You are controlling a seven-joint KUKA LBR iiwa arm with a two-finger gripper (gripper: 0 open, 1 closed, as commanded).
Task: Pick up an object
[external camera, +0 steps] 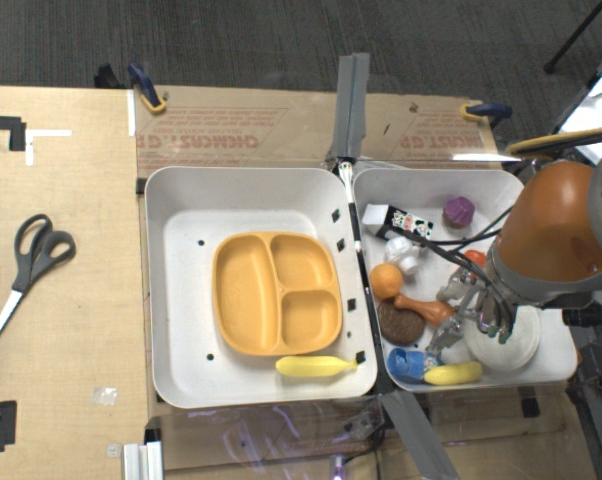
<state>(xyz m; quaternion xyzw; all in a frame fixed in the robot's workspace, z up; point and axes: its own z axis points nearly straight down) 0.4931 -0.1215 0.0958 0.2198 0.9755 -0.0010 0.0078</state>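
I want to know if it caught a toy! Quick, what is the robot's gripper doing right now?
Gripper: down in the right bin among the toys; whether it is open, closed or holding anything cannot be told.

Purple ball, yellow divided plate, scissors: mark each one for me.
purple ball [459, 210]: camera view, middle of the ball, right bin's far end.
yellow divided plate [277, 293]: camera view, the ridge between its compartments, left bin.
scissors [39, 247]: camera view, the black handles, on the bench left of the bins.
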